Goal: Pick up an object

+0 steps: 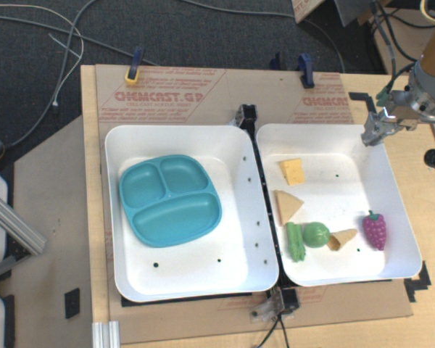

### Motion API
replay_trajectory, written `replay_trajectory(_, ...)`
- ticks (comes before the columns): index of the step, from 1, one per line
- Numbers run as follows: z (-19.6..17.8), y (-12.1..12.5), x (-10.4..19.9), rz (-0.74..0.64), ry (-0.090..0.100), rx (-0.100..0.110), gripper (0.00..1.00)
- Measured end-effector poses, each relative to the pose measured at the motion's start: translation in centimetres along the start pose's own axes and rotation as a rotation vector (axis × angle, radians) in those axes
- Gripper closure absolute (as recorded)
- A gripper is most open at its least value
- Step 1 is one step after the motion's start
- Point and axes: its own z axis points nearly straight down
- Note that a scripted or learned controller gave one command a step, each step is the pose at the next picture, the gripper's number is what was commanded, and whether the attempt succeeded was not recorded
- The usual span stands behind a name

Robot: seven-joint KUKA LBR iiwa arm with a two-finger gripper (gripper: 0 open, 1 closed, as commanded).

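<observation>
Overhead view of the bench, read from its near edge to its far edge. In the right bin the candidate objects for the pick lie scattered, apparently so that each can be approached singly: along the near wall a green toy vegetable touches a green ball-shaped fruit, with a tan wedge-shaped piece just beside it and a purple bunch of grapes toward the near right corner. Farther in, close to the left wall, sits a pale triangular wedge, and beyond it a yellow cheese block near the far left corner. The left bin carries a teal divided plate, lying flat at its middle, probably a receiving surface. A black clip joins the bins at their far edges; a blue-and-yellow clamp and a blue clamp pin the cardboard sheet to the far edge. The gripper hangs over the right bin's far right corner, well apart from every object; whether its jaws are spread or pressed together cannot be told, and nothing shows between them.
</observation>
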Motion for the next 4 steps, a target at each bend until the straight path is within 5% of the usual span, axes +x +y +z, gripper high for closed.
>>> replay_trajectory(4, 0.0, -3.7, 23.3, -0.005, 0.005, 0.007, 1.0)
